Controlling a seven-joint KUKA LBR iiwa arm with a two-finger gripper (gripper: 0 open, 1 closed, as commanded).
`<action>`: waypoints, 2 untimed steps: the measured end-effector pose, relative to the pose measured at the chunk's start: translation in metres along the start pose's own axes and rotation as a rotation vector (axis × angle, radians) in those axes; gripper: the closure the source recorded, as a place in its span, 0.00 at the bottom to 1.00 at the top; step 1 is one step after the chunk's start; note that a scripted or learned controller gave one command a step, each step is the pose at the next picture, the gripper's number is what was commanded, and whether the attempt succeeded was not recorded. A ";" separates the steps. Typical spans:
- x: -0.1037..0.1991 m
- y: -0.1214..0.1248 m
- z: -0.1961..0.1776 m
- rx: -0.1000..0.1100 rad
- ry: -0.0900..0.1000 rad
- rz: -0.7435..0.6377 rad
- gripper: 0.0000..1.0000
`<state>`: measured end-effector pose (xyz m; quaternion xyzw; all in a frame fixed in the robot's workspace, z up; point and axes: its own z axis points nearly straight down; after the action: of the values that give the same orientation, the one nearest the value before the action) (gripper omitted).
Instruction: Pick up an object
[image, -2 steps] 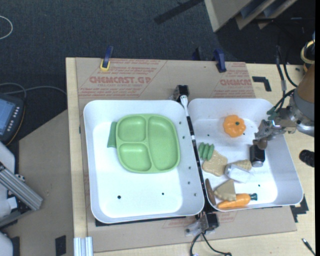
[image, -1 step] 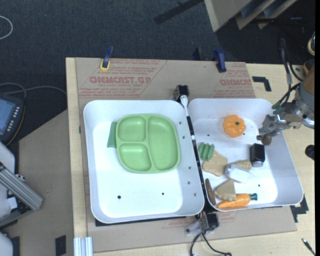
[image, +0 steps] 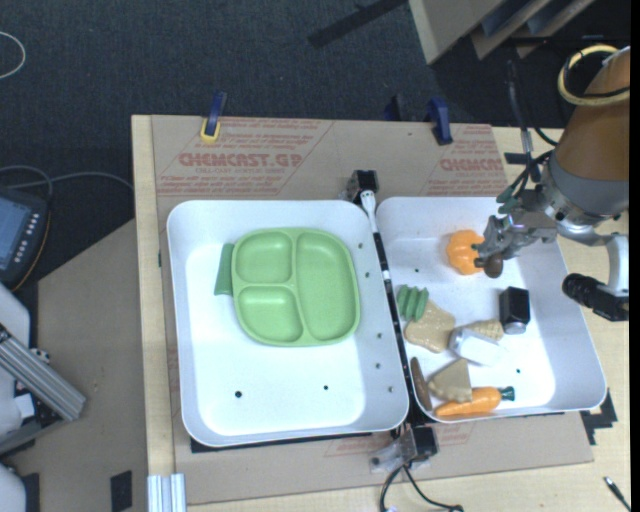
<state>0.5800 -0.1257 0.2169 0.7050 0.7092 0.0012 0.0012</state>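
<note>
The right bin (image: 560, 375) holds several small objects. An orange rounded piece (image: 461, 251) lies near its back. My gripper (image: 494, 258) hangs low just right of that orange piece, touching or almost touching its side. A small black block (image: 514, 308) sits a little in front of the gripper. Further forward lie green strips (image: 411, 300), a tan slab (image: 430, 329), a white piece (image: 480, 349), another tan lump (image: 451, 379) and an orange carrot (image: 468, 403).
The left bin (image: 200, 350) carries a green divided plate (image: 297, 285). A black divider clamp (image: 364, 185) sits between the bins at the back. The arm's grey wrist and orange band (image: 595, 140) stand over the right bin's back right corner.
</note>
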 end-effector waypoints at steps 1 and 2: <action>0.055 0.014 0.003 0.000 0.001 0.000 1.00; 0.073 0.038 -0.012 -0.002 0.000 0.003 1.00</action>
<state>0.6174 -0.0528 0.2293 0.7059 0.7083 0.0017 0.0020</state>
